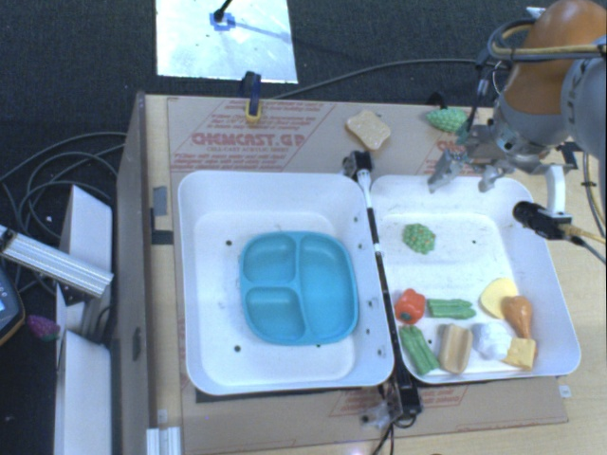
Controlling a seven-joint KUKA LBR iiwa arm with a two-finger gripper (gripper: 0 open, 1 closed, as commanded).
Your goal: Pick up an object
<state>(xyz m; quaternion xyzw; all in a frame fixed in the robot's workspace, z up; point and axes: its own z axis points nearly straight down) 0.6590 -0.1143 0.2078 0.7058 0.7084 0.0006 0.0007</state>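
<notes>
The tool [465,175] hangs over the far rim of the right bin [550,282], its two fingers spread apart with nothing between them. Just below it in that bin lies a green broccoli-like piece [418,238], apart from the fingers. Nearer the front of the same bin sit a red pepper [410,305], a green pickle [450,307], a pea pod [417,348], a bread roll [454,346], a yellow wedge [497,297], a brown pear-shaped piece [518,314] and a cheese cube [520,353]. The left bin [213,282] holds a blue divided tray [298,286]. On the table [285,131] behind the bins lie a toast slice [368,129] and a green leafy piece [447,118].
</notes>
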